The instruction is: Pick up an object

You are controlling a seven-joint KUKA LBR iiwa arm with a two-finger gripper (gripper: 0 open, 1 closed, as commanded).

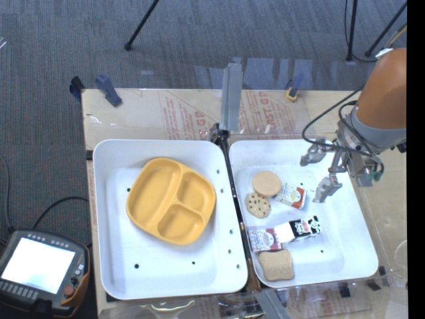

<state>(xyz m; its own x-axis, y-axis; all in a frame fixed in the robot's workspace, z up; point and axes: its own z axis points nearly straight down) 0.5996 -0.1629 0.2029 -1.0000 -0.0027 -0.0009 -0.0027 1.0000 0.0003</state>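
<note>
desk (166,111): bears 2 shallow white bins side by side, with a grey upright post (232,98) at the far end of the seam between them.

left bin (106,244): 1 yellow divided plate (171,200) with 3 compartments, lying flat near the middle.

right bin (355,238): 6 items, all grouped in its left half.
- round tan biscuit (266,183), flat.
- chocolate-chip cookie (257,205), just beside and nearer than the biscuit.
- small white-and-red packet (292,195), touching the biscuit's right edge.
- small carton with black-and-white print (298,229), lying on its side.
- dark red-and-white wrapper (262,238), just left of the carton.
- bread slice (275,265), near the bin's front wall.

arm (384,98): reaches in from the right, over the far right part of the right bin.

hand (320,171): 2 fingers spread wide apart, nothing between them; it hangs to the right of the packet, apart from every item.

floor: grey carpet, tripod legs (146,15), and a pendant with a lit screen (41,268) at lower left.
</note>
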